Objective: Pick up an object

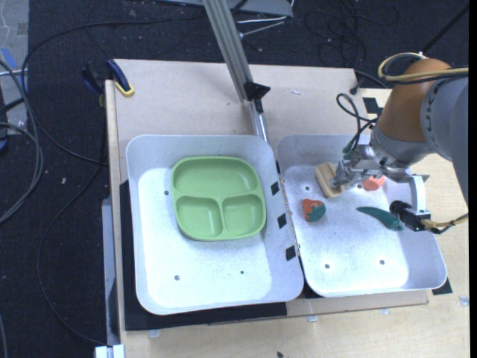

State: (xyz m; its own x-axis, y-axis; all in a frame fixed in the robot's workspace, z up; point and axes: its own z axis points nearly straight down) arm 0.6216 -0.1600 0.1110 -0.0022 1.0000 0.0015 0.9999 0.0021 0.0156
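Observation:
The right bin (358, 274) holds a tan block (325, 180), a small red and green ball (314, 209), a teal curved piece (380, 216) and a small orange piece (372, 184). My gripper (345, 176) hangs low over the upper part of this bin, right beside the tan block's right end and apparently touching it. The orange piece lies just to the gripper's right, partly hidden by the wrist. The ball sits below and to the left of the gripper, apart from it.
A green divided plate (219, 198) lies in the left bin (201, 282). A slanted metal pole (231, 39) comes down to the bins' shared back edge. Cables (414, 218) trail from the wrist over the right bin's right side.

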